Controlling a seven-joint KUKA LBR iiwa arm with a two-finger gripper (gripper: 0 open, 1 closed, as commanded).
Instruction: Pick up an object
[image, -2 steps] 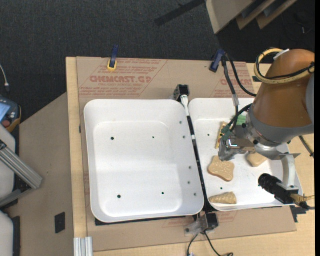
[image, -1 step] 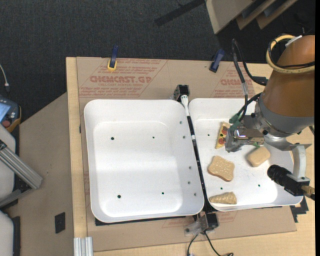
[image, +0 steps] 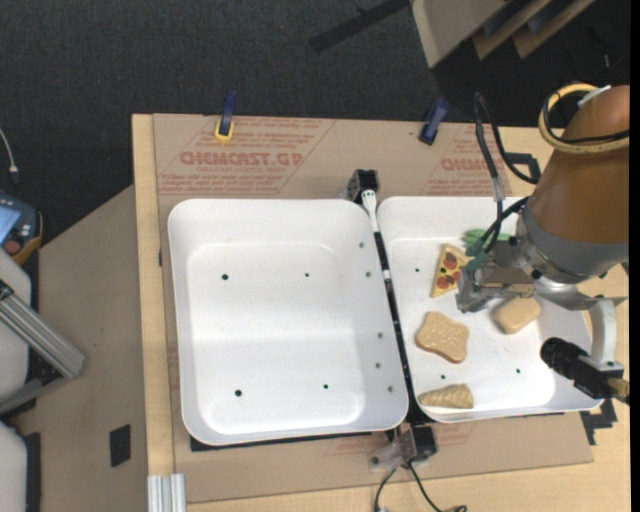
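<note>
Bread slice (image: 443, 336), a toy one, lies flat in the right bin (image: 530, 395), and I take it as the landmark; which object the program means to pick I cannot tell. Just up from the bread slice lies a pizza slice (image: 447, 272), tilted along the bin's left side. Just down from it, against the bin's near wall, sits a tan wedge (image: 446, 397). To the right of the bread slice, near but apart, rests a pale bun-like lump (image: 517, 317), and a scrap of green (image: 474, 239) shows up and to the right, beyond the pizza.

The jaws (image: 478, 291) hang up and right of the bread slice, between the pizza slice and the pale lump, close over the bin floor. Whether they stand apart or together I cannot tell, and I see nothing between them.

The risk, as I judge it, is a close on bare floor: the jaws sit in a gap between three things, so they may grip nothing or only nudge the pizza or the lump aside.

The arm (image: 585, 190) reaches in from the right, its orange band high, wrist bent down over the right bin's far half. The left bin (image: 275, 315) lies well left of the bread slice on the table (image: 300, 150).
</note>
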